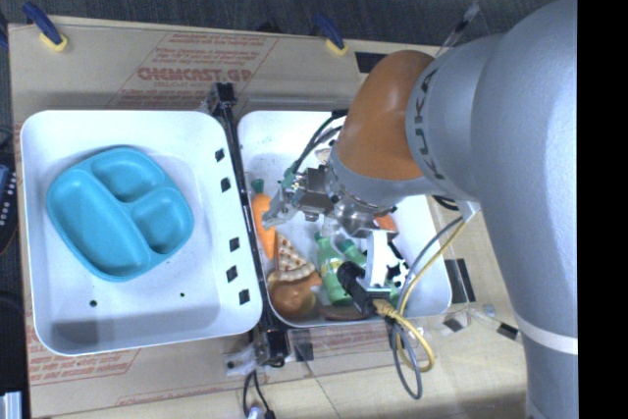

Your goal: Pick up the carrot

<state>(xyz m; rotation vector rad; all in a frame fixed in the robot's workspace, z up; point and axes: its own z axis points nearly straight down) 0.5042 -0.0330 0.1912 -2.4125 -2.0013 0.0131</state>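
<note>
Camera view: carrot (262, 223) lying at left wall of right bin (257, 134), long axis running up-down in frame; gripper (312, 203) just right of it, over pizza slice (287, 254); cannot tell fingers' state; calls for short leftward shift.

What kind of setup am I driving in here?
Likely a lab test bench: two white bins clipped together on cardboard sheeting, toy food like the carrot, and a blue divided plate.
</note>
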